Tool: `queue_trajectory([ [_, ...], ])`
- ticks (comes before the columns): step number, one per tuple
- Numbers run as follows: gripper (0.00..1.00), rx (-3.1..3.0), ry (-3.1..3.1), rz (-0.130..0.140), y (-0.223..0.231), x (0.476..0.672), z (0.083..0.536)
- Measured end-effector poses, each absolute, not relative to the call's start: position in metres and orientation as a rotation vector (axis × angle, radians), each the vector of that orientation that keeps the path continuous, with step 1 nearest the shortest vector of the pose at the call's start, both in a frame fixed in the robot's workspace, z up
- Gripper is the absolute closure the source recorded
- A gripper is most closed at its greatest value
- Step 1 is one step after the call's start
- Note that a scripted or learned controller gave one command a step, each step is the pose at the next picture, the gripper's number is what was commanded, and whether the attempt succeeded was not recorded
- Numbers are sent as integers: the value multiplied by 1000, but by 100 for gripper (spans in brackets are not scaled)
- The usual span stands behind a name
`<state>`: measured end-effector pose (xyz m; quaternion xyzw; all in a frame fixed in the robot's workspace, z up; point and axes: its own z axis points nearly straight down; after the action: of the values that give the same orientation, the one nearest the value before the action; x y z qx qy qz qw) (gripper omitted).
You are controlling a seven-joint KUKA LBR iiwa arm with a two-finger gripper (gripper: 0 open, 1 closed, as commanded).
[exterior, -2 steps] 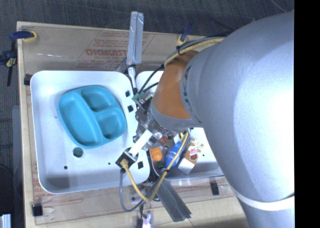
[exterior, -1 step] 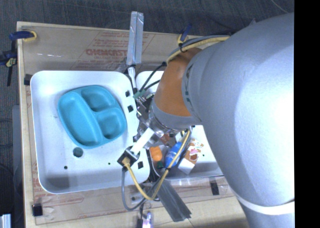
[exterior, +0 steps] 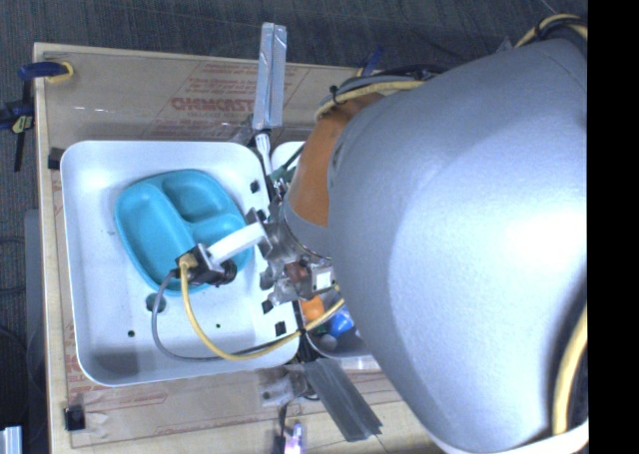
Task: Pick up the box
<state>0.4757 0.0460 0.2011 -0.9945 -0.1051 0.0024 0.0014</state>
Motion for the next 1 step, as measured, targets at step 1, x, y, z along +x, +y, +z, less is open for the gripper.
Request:
queue_trajectory([
  [1, 100, -3118, -343, 13, 47, 476, 210],
])
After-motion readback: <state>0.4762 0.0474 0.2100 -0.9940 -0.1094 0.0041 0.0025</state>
